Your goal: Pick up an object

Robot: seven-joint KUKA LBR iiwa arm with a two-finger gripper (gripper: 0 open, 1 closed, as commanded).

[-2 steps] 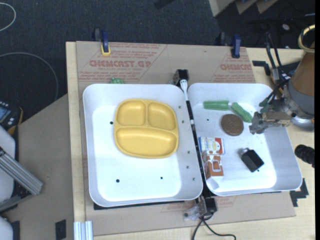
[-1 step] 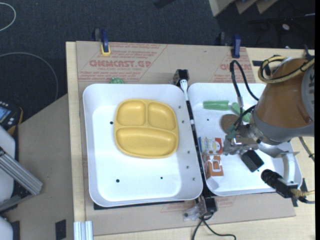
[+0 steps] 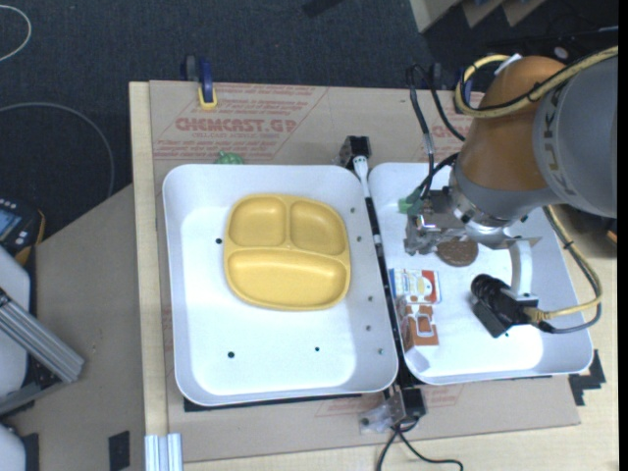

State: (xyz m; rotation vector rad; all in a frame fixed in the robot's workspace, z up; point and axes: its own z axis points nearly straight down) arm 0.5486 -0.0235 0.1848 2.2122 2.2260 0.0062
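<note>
Camera view: gripper (image 3: 425,232) is hovering in right bin (image 3: 554,341) by brown disc (image 3: 457,254).
Nothing is lifting yet; cannot tell jaw opening.

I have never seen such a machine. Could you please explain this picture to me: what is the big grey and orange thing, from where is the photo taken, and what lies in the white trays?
The big grey and orange thing is a robot arm, reaching in from the right. One camera, fixed above the bench, looks down at a slant. Two shallow white bins stand side by side. The left bin holds a yellow divided plate with three compartments. Over the right bin hangs the arm's hand, the part meant for grasping. Beside it lies a brown round thing, partly hidden. Nearer the camera lie a white packet and a brown packet. I cannot tell whether the hand holds anything.
</note>
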